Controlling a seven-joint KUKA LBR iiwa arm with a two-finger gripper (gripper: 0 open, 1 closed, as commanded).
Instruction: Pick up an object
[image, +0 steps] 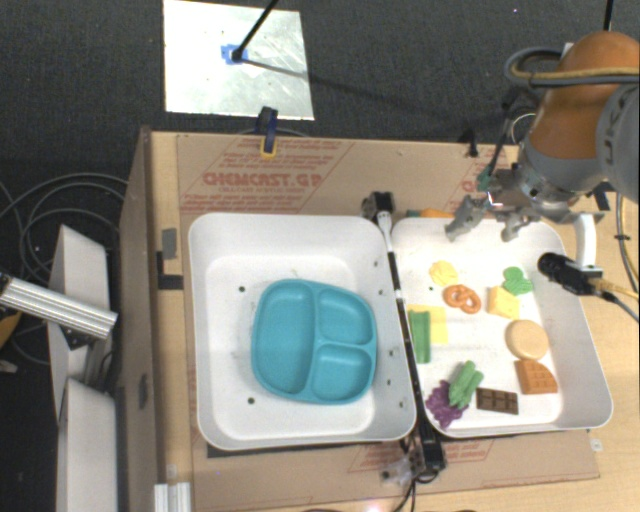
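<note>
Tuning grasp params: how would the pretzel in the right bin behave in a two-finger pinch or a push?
The pretzel looks like a small moulded toy, so probably stiff and light. It lies flat on the right bin floor, so it would likely slide, not roll, when pushed. Its low profile and open loops may let fingers slip; the yellow piece close by may get nudged.

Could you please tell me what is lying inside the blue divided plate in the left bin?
Nothing lies in the blue plate; all three compartments show bare. The plate sits in the left bin and covers the bin floor beneath it.
</note>
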